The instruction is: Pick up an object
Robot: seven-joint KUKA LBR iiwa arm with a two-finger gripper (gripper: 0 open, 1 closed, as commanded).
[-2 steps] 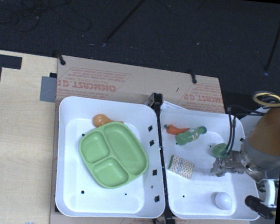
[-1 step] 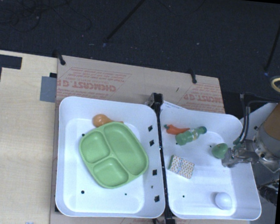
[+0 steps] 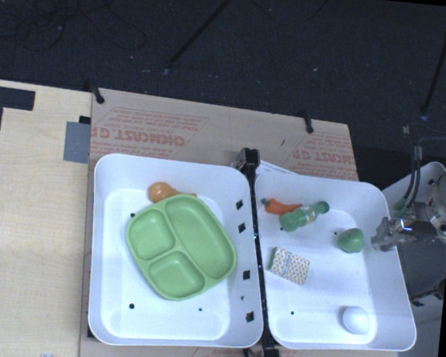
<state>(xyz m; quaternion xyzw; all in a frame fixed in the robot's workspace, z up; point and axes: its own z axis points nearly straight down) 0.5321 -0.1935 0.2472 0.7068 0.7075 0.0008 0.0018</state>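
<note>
The right bin (image 3: pixel 313 336) holds a green bottle (image 3: pixel 303 216) lying against an orange carrot-shaped piece (image 3: pixel 280 207), a round green object (image 3: pixel 350 240), a small patterned packet (image 3: pixel 289 265) and a white ball (image 3: pixel 356 318). In the left bin (image 3: pixel 109 297) lies a green divided plate (image 3: pixel 179 245), with an orange object (image 3: pixel 161 191) half tucked behind its far edge. My gripper (image 3: pixel 390 232) hangs over the right bin's right rim, just right of the round green object and apart from it.
A black divider (image 3: pixel 251 249) runs between the two bins. Both bins rest on a cardboard sheet (image 3: pixel 212 132) on the wooden bench (image 3: pixel 17 230). The arm's grey body (image 3: pixel 435 214) stands off the right bin's right side.
</note>
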